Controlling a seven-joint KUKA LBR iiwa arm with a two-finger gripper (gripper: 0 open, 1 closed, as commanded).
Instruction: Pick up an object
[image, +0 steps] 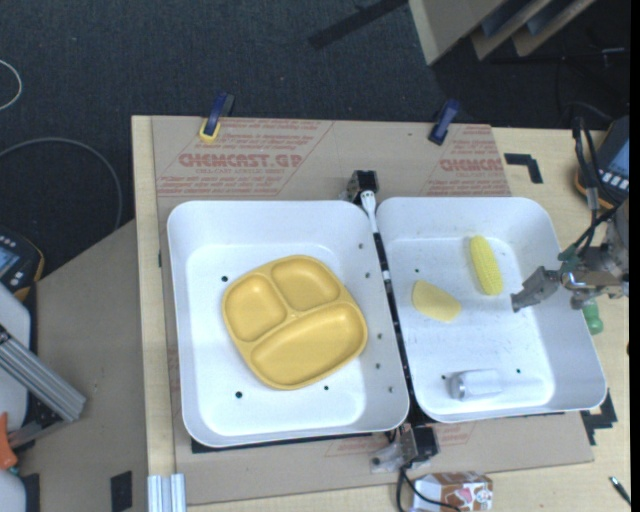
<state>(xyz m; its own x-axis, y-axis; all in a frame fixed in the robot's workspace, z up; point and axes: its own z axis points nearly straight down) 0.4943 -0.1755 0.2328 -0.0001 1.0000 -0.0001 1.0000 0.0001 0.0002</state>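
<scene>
My gripper (530, 295) sits at the right bin's (440, 215) right side, low over the floor, beside the corn cob (486, 264); I cannot tell whether the fingers are apart or together. Nothing shows between them. The right bin holds three candidates lying loose and apart: the corn cob, a yellow wedge (436, 301) and a clear cylinder (472, 384). The left bin (190, 230) holds a yellow divided plate (293, 320), flat, centred. Judgement: the cob is nearest, the likely pick.
</scene>
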